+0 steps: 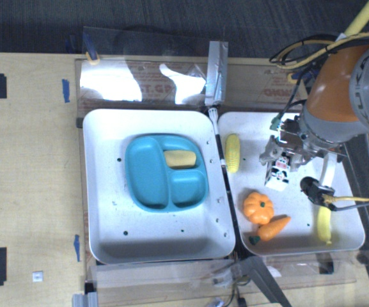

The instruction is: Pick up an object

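1. Your candidates, a pumpkin [258,207], a carrot [272,228], a corn cob [233,153] and a banana [324,224], lie in the right bin [286,247].
2. You'll find the gripper [280,170] above that bin, gripping nothing visible; you cannot tell its opening.
3. The left bin [101,171] holds a blue divided tray [149,171].

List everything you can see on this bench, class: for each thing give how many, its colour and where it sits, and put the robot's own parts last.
Bins: two, white, side by side on the bench.
Divided plate: one, blue, middle of the left bin.
Yellow block: one, in the plate's upper right compartment.
Corn cob: one, yellow, upper left of the right bin.
Pumpkin: one, orange, lower left of the right bin.
Carrot: one, orange, just below the pumpkin.
Banana: one, yellow, lower right of the right bin.
Arm: one, grey with orange band, over the right bin.
Gripper: one, above the right bin's middle.
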You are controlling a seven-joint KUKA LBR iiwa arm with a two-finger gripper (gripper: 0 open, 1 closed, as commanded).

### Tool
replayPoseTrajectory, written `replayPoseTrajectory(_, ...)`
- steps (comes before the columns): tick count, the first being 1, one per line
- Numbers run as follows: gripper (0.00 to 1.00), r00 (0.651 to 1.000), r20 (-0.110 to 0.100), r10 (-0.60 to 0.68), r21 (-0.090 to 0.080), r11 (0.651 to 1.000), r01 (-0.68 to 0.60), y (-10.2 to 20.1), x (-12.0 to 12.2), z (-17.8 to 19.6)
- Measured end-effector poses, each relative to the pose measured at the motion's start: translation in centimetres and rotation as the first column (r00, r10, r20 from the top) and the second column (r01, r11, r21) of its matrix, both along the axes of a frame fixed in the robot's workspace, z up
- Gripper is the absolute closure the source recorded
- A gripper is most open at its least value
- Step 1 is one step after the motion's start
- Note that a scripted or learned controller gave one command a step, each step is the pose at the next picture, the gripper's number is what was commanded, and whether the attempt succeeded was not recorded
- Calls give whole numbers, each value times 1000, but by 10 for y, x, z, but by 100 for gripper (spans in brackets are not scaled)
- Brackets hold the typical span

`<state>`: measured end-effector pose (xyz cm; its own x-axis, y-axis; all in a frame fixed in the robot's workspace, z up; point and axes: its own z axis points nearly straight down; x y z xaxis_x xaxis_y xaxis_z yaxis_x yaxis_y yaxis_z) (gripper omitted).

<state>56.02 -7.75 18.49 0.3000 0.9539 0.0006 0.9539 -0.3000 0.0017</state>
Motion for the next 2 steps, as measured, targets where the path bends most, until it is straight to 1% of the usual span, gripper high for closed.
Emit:
replayPoseTrajectory(1, 100, 987, 0, 158, 0, 987, -158, 48, 41, -1)
replayPoseTrajectory(2, 100, 956, 6, 292, -2, 956, -292, 60, 79, 88)
